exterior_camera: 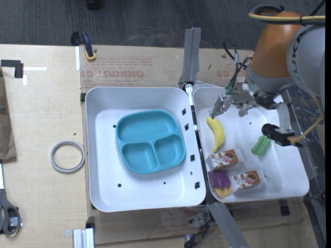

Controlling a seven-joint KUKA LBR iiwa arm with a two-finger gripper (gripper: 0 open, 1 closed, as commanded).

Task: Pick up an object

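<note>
Mirrored red lettering on the cardboard point(121, 68) is unreadable. The end effector point(220, 107) hangs above a curved yellow banana point(217, 133). Whether it is wide or narrow cannot be told.

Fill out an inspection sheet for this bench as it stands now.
Surface: pale wooden bench bearing a left bin and a right bin side by side.
Job's things: in the right bin, a banana, a green block, two snack packets, a purple-and-yellow item.
Clutter: blue divided tray in the left bin; grey ring, scissors on the bench.
Grippers: tool above the right bin's far left corner, near the banana's tip; fingers unclear.
Cables: wires along the wrist.
Surroundings: dark floor beyond the bench.
</note>
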